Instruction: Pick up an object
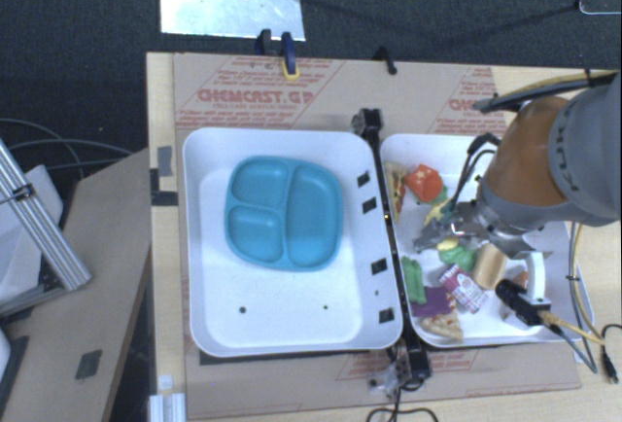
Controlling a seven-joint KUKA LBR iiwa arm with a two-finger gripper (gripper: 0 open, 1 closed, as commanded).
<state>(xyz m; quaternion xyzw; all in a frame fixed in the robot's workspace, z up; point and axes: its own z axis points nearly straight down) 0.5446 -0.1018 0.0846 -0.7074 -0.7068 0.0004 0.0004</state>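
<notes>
Object: none lifted yet, so the pick remains to be done. The tool (434, 233) is low in the right bin (408, 150) among the clutter, just beside a green piece (455, 253) and below a red piece (424, 182); its grip state cannot be told. The left bin (209, 313) holds 1 blue tray (284, 213).

Bench (165, 80) (cardboard-topped, seemingly): two bins (282, 313)
</notes>
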